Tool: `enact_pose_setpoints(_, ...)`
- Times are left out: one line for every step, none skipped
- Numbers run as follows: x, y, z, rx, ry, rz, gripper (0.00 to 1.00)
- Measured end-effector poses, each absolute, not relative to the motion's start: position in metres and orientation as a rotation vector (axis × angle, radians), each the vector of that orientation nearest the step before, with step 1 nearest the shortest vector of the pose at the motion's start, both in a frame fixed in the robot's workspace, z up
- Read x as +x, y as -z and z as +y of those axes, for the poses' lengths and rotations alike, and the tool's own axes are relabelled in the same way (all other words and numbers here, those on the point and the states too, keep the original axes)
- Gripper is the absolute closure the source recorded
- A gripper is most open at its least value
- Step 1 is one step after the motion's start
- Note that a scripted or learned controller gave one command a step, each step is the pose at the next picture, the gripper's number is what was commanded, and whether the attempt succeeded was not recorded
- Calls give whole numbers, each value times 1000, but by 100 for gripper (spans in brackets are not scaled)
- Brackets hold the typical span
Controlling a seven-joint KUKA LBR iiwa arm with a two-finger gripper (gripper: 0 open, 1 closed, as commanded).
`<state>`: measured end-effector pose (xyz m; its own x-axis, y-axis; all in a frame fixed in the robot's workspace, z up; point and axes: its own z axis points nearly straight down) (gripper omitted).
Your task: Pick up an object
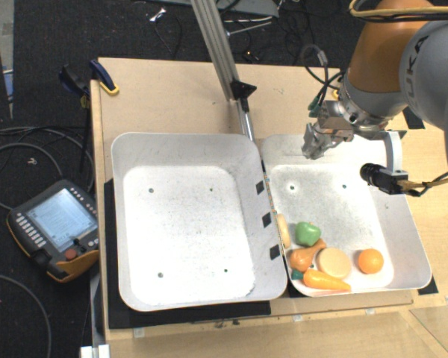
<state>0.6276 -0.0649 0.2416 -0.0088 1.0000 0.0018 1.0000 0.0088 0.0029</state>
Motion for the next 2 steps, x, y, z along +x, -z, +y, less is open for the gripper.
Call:
enact_pose_setpoints(633, -229, -11, 2214, 0, 2232, 100)
enact_pose_setpoints(642, -230, 54, 2211, -5, 2232, 100)
